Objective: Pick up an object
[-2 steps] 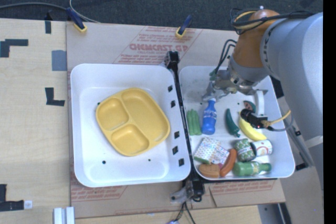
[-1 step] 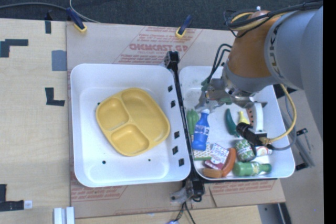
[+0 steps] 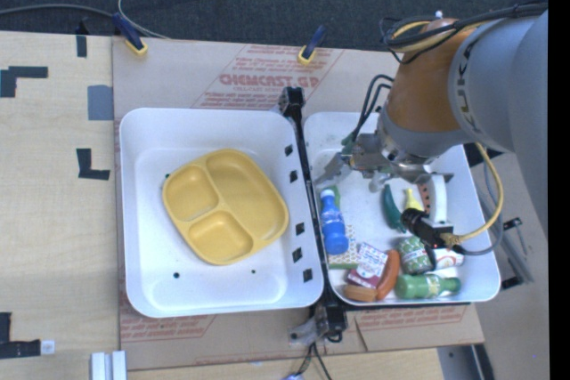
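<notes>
You've got the gripper (image 3: 349, 163) low in the right bin (image 3: 476, 280), upper-left part, fingers spread apart w/ nothing between. Blue bottle (image 3: 333, 225) lies just below it. Yellow tray (image 3: 224, 206) sits in the left bin (image 3: 142, 280).

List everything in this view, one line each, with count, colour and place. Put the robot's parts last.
Bins: two, white, side by side on the bench; left bin, right bin.
Divided plate: one, yellow, three compartments, in the left bin.
Bottle: one, blue with a white cap, at the left side of the right bin.
Hot dog: one, red and tan, at the near edge of the right bin.
Green toy items: several, clustered in the near right corner of the right bin; too small to name.
Clamps: two, yellow and blue, at the far edge of the cardboard;.
Arm: one, grey with an orange band, over the right bin.
Gripper: one, above the bottle.
</notes>
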`<state>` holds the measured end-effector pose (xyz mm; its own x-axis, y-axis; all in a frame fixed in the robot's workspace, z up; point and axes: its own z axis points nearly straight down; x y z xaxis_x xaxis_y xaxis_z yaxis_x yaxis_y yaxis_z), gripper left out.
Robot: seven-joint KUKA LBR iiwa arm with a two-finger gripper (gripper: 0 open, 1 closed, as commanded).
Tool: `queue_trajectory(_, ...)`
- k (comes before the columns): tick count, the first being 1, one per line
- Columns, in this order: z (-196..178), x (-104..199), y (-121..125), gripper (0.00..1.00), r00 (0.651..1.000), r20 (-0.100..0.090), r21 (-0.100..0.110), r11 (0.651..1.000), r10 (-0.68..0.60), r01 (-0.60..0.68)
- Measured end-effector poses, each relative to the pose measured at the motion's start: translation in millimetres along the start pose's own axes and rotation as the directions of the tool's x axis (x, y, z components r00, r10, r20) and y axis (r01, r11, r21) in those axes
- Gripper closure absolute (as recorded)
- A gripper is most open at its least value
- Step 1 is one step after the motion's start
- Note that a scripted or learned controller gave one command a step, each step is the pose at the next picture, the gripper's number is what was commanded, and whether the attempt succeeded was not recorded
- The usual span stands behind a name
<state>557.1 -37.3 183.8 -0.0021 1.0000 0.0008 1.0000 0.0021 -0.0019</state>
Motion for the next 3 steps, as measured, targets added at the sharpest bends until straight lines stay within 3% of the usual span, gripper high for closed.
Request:
queue_trajectory(1, 92, -57, -22, 0.0, 1.0, 0.001, 0.001, 1.0, 0.002, -0.002)
queue_trajectory(2, 83, -56, -22, 1.0, 1.0, -0.001, 0.001, 1.0, 0.001, -0.001)
queue_trajectory(3, -1, 20, 30, 1.0, 1.0, 0.0, -0.003, 1.0, -0.001, 0.001)
